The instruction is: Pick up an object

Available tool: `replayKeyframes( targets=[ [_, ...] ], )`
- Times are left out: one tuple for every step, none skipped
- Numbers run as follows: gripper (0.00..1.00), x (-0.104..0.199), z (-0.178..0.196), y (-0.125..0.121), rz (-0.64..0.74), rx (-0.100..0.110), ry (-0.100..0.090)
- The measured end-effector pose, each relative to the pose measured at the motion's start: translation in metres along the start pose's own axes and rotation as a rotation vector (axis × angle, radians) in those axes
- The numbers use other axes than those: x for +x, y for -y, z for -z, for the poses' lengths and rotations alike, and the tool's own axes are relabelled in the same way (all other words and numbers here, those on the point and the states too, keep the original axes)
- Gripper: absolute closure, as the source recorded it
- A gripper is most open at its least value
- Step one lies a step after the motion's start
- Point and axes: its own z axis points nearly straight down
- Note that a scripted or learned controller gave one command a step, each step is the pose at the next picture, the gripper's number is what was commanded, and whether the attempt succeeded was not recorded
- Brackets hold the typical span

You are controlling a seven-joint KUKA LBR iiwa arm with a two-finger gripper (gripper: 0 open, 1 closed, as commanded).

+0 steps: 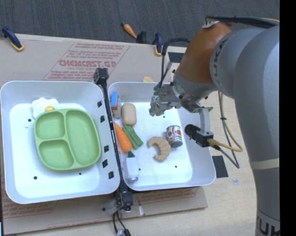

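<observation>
My gripper (158, 107) hangs over the upper middle of the right bin (199, 173), with nothing visible between its dark fingers. Below it lie a croissant (159, 147) and a small red and white can (174, 135). To its left lie a tan bread roll (128, 114), an orange carrot (121, 136), a green vegetable (133, 137) and a small blue and white item (114, 102) along the bin's left side. A white bottle-like object (132, 168) lies near the front left corner.
The left bin (10, 181) holds a green divided plate (67, 137) and a fried egg toy (43, 105) behind it. A black divider (107, 127) runs between the bins. Cardboard (64, 58) lies under both, held by clamps. Cables (226, 141) trail at the right.
</observation>
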Motion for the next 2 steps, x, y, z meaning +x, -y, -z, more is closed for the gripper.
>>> replayKeyframes(
  targets=[
    [1.0,-0.0434,0.0109,0.0058,-0.001,-0.002,-0.001],
    [0.0,-0.043,0.0108,0.0058,-0.001,-0.002,-0.001]
  ],
)
